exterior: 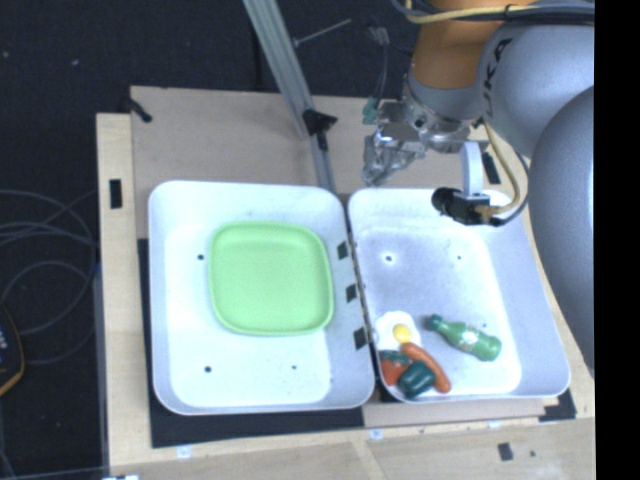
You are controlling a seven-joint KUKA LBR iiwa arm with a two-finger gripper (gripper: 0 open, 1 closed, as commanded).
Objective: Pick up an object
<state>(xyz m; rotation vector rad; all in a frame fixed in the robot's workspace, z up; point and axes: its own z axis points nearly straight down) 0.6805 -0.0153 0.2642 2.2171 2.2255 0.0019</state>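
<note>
A green toy bottle lies on its side in the right bin, near the front right. At that bin's front left corner sits a cluster of small toys: a white and yellow fried egg, an orange carrot-like piece and a dark green piece. My gripper hangs above the back left rim of the right bin, far from those toys, with nothing visible between its fingers.
A light green square plate lies in the left bin. A slanted grey metal pole rises from behind the bins. The large grey arm fills the upper right. Cables lie on the dark floor at left.
</note>
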